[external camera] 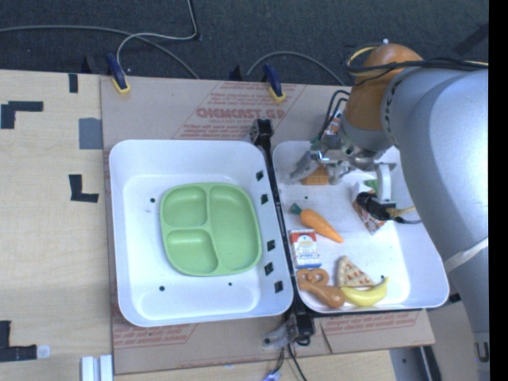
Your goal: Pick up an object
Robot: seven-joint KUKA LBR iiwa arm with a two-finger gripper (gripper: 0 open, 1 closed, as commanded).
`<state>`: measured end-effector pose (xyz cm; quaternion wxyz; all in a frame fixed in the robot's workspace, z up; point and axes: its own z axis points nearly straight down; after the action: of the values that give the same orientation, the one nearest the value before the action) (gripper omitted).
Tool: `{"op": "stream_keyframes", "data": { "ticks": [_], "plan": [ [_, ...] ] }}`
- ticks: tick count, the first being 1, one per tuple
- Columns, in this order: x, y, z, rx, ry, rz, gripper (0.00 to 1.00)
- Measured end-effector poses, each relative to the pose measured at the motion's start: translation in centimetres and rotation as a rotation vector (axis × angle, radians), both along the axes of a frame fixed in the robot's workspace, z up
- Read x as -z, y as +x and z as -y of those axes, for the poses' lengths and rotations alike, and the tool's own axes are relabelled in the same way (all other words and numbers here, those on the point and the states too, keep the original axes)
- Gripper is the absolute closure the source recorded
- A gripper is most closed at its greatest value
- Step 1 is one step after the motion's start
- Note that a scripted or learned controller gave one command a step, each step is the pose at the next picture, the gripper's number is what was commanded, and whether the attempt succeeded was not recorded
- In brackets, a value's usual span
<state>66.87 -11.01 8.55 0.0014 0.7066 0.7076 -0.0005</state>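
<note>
- Orange-brown food piece (pixel 316 178), upper middle of right bin (pixel 421 288), under the gripper (pixel 321 163)
- jaws' state: cannot tell
- Risk: piece sits near bin wall, jaws may clip the wall and miss

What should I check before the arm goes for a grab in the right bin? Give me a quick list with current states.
1. Gripper is over the right bin, near its back left corner: ok.
2. Something between its fingers: cannot tell; an orange-brown item lies right under it.
3. Carrot lies apart from the gripper, unobstructed: ok.
4. Banana, pizza slice and pretzel are crowded at the front: not ok for a clean single grab.
5. Green divided plate sits alone in the left bin: ok.
</note>
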Motion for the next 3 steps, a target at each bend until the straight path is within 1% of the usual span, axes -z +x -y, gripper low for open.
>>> {"op": "stream_keyframes", "data": {
  "ticks": [1,3],
  "plan": [
    [0.00,0.01,0.35,-0.001,0.001,0.000,0.00],
    [0.00,0.00,-0.03,0.000,-0.001,0.000,0.00]
  ]
}}
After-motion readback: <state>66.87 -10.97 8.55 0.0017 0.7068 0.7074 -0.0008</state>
